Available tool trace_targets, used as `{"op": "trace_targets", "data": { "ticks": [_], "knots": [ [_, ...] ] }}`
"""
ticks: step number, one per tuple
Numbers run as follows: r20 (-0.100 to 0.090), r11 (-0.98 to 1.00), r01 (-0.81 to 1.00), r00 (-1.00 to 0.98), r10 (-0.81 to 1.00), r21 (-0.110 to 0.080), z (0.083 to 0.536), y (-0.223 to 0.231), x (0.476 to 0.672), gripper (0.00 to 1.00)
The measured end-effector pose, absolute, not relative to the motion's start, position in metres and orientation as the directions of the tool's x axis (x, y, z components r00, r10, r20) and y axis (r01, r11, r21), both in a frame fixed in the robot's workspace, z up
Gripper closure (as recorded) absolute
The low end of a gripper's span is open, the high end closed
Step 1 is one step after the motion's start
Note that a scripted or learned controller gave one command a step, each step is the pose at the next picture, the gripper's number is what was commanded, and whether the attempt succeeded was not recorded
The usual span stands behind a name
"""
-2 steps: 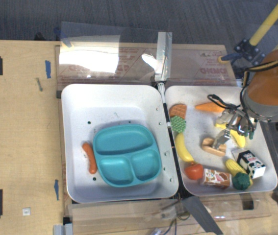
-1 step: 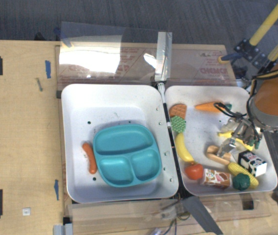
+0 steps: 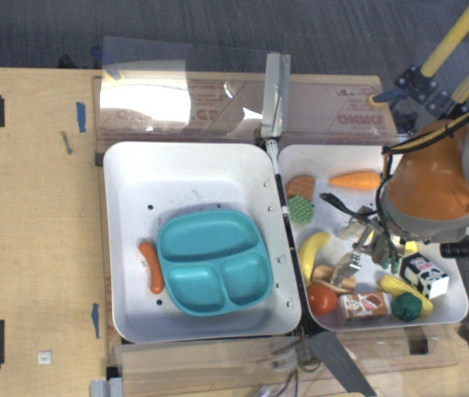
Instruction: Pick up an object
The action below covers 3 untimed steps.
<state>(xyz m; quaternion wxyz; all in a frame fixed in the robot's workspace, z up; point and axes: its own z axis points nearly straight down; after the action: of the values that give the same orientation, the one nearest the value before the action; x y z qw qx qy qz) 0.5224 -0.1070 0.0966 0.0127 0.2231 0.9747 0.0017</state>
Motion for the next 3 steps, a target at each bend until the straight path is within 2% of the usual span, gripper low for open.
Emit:
{"op": "trace_targets", "data": {
  "ticks": [1, 2, 3],
  "knots": [
    [-0.013, 0.864, 0.504, -0.864, 0.504, 0.005, 0.160, -0.113, 0.585, 0.00],
    [-0.010, 0.828, 0.560, -0.828, 0.560, 0.001, 0.088, -0.197, 0.545, 0.00],
    [-0.011, 0.672, 0.740, -0.672, 0.740, 0.008, 0.089, -0.130, 0.521, 0.00]
  ]
}}
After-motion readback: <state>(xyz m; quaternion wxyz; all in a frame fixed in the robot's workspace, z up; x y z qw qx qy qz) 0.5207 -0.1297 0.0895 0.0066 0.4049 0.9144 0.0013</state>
